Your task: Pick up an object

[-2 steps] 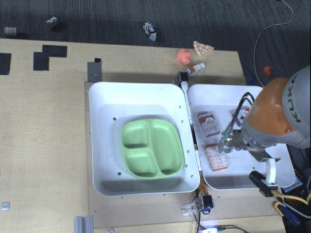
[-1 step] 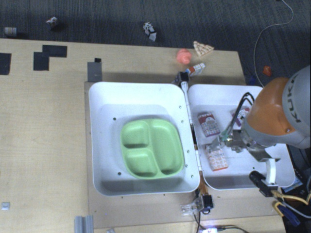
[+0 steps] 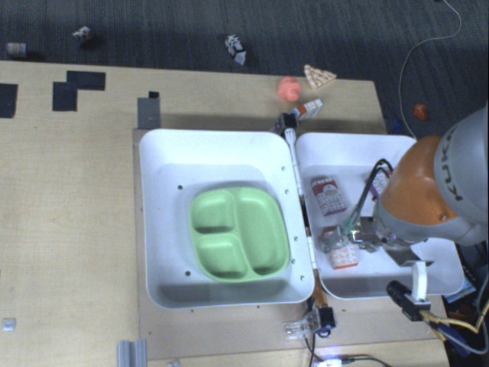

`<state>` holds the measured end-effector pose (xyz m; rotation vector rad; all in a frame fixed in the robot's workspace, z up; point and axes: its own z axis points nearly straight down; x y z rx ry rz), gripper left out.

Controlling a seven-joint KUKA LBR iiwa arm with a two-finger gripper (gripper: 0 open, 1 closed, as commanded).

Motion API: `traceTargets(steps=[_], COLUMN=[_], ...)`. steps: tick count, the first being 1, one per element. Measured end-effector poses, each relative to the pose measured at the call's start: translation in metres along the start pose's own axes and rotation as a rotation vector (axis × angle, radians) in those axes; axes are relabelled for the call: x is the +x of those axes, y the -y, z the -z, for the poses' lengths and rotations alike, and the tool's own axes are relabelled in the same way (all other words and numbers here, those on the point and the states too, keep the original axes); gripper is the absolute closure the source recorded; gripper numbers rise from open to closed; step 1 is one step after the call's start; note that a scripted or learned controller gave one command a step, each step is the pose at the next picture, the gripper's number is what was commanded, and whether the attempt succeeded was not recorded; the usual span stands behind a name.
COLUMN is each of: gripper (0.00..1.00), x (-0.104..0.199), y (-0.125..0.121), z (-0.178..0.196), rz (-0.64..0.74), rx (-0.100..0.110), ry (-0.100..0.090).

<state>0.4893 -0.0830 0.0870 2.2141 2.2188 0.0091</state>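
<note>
The likeliest target is the small orange-and-white packet (image 3: 344, 257) lying flat on the floor of the right bin (image 3: 336, 153). It sits directly beneath the gripper (image 3: 353, 233), at the tip of the tool or just below it. Touching it on the tool's far-left side is a greyish crumpled item (image 3: 330, 239), and a little beyond that, farther from the arm, lies a red-and-white carton (image 3: 327, 196). Whether the gripper's working end is spread or pressed together cannot be told here; the wrist and orange band hide it, and nothing can be seen pinched in it.

To do this step well, the tool probably needs to come straight down over one piece only, centred on the packet and not on the seam where it meets the crumpled item, since a straddling grasp would likely push both aside. The packet looks thin and flat, so a deep, square descent to the bin floor seems wise.

Away from the tool, across the divider, the left bin (image 3: 164, 205) holds a green compartment tray (image 3: 238, 232), well apart from the action.
</note>
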Motion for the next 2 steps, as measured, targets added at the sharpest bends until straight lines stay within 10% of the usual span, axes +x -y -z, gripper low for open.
traceTargets(steps=[1,2], gripper=[1.0,1.0], x=[0.0,0.042], y=[-0.002,0.001], z=[0.012,0.098], rz=[0.002,0.003], rx=[-0.007,0.005], ry=[0.002,-0.002])
